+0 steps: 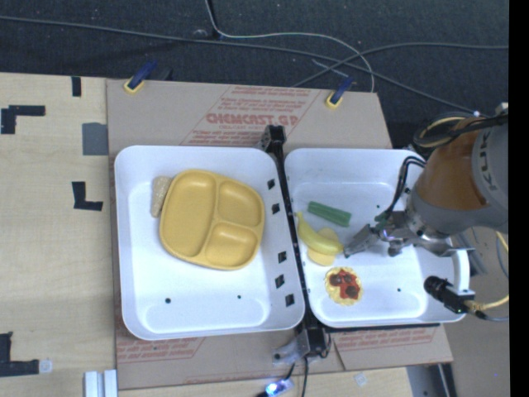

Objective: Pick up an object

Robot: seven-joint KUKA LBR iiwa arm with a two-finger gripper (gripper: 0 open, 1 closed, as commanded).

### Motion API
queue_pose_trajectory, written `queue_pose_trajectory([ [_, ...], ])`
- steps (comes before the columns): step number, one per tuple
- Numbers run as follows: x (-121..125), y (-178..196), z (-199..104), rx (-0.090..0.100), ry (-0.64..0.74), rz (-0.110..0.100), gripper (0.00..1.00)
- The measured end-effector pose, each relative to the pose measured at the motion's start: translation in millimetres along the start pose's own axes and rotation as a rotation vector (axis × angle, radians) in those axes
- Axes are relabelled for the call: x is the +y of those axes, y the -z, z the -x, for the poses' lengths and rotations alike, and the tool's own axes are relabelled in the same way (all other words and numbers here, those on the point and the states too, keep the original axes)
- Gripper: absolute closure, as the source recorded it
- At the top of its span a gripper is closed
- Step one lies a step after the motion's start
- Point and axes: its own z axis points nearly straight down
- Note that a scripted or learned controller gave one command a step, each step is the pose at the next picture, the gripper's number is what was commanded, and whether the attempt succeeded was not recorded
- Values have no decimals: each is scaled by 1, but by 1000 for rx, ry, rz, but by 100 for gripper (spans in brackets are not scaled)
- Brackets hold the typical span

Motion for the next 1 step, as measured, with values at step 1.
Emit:
queue_pose_trajectory([
  [1,0,-28,0,-2,0,5,0],
])
